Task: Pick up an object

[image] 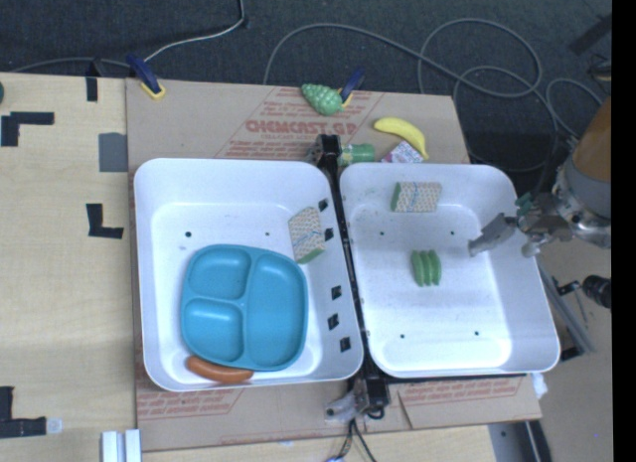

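While hovering over the right bin's (497, 351) right edge, claw (494, 236) empty, spread of fingers impossible to tell. Left of claw and near: green object (426, 267), well apart from fingertip. Up-left: sponge (416, 197) against the far wall.

One fixed camera is mounted above the bench (60, 251), angled down at a slant. It frames both white bins: left bin (159, 281), right bin (497, 331). The arm (586, 182) enters from the frame's right.
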{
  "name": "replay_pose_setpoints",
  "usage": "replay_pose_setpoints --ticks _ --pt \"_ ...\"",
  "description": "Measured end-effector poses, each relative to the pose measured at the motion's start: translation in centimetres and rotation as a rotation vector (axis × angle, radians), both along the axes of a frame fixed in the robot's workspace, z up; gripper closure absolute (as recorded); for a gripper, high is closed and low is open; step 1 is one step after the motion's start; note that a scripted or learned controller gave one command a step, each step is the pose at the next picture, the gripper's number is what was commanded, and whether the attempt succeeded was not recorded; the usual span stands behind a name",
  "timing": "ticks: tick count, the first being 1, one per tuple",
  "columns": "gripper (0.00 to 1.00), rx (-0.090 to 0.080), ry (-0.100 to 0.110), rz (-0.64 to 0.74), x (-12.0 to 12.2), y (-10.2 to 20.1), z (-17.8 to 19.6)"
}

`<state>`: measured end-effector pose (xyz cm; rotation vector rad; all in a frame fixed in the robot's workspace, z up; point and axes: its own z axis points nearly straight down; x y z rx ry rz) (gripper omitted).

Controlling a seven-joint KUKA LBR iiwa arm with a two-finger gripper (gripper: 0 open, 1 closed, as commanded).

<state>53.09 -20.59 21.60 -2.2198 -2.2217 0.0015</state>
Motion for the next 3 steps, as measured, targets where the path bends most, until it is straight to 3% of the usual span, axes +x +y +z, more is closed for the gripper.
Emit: replay_pose_setpoints --ticks 1,2,3 --pt "0.0 0.0 -0.005 0.001 2.8 5.0 -12.9" --pt "1.0 -0.004 -0.008 0.0 2.8 4.8 -12.0" --pt "1.0 0.001 -0.002 0.002 4.3 13.1 -3.1"
